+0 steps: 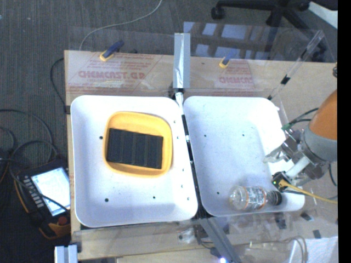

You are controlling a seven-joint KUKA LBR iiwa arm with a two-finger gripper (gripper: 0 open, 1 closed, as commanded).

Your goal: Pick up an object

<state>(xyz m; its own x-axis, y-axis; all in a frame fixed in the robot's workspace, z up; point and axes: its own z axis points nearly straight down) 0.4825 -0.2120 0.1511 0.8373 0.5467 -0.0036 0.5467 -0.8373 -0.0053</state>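
Nothing is picked up yet: the bottle (249, 197) lies on its side at the near edge of the right bin (230, 130), and a black block (135, 148) sits in the yellow dish (137, 121) in the left bin (90, 147). The arm (323, 130) leans in over the right bin's right rim with its gripper (285, 160) low, near the bottle's capped end but apart from it. I cannot tell whether the gripper is spread or closed.

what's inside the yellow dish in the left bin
A flat black block lies inside the yellow dish in the left bin, covering most of the dish's floor, with yellow rim showing all around it. Anything beneath the block is hidden.
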